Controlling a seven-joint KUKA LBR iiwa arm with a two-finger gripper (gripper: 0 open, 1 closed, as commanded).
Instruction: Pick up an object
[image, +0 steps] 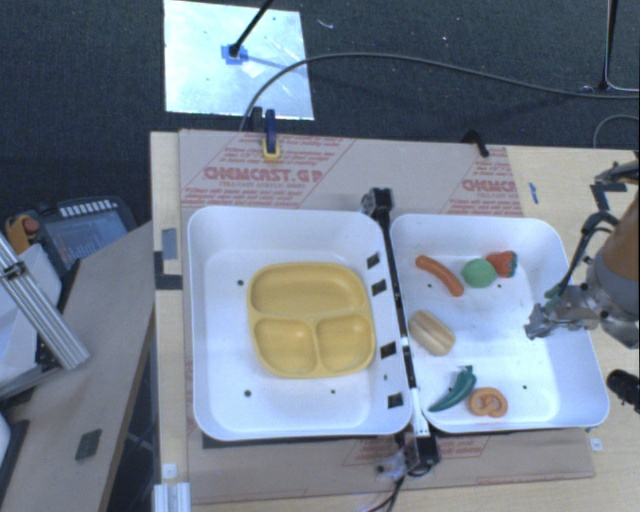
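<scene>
- yellow 3-compartment tray (304, 320) sits in the left bin (215, 330)
- right bin (560, 390): bread roll (432, 332), orange sausage (440, 275), green ball (479, 273)
- gripper (540, 322) over the right bin's right side, arm cut off; can't tell how it's set

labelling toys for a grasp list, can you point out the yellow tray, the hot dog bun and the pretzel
yellow tray (305, 292): camera view, floor of its long top compartment
hot dog bun (432, 332): camera view, middle of its top
pretzel (489, 403): camera view, its centre
</scene>
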